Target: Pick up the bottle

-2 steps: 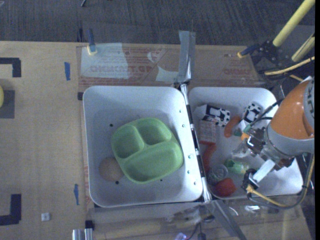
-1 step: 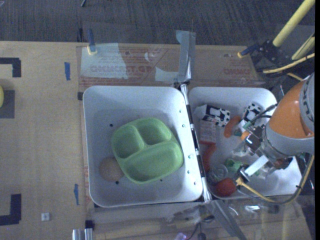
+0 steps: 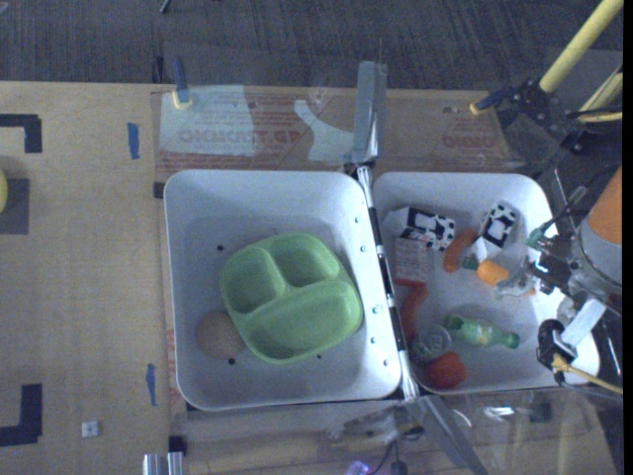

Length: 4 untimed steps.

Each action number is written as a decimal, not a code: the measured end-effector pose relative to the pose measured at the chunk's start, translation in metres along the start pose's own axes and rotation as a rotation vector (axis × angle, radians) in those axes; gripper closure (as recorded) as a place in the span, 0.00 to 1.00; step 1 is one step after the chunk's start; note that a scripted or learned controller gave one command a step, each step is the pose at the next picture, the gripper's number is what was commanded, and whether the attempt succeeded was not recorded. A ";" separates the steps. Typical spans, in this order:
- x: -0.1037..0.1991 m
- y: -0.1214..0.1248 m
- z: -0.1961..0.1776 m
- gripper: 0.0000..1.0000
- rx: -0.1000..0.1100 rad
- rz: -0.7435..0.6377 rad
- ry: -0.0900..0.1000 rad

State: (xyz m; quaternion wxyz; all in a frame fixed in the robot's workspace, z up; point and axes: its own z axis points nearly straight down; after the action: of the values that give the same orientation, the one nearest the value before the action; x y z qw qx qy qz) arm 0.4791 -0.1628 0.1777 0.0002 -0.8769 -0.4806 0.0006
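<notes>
Since the bottle (image 3: 482,333) lies flat just beside the red tomato (image 3: 447,369), in the right bin (image 3: 450,183), we should close across its narrow body (the gripper's (image 3: 539,270) grasp state we cannot tell).

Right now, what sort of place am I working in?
Probably a robot test bench in a lab: two white bins on a taped wooden bench, toy food and a small bottle, stand legs on carpet behind.
</notes>
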 end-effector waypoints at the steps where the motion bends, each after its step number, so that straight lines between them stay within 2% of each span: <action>1: 0.058 -0.038 0.080 0.00 0.004 0.071 0.000; 2: 0.068 0.018 0.060 0.00 0.001 0.039 0.000; 3: 0.072 0.002 0.007 0.00 0.000 0.025 0.001; 4: 0.046 -0.027 0.091 0.00 -0.003 0.057 0.004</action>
State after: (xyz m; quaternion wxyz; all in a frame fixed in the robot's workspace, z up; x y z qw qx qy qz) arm 0.4804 -0.1096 0.0863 -0.0004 -0.8902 -0.4556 -0.0018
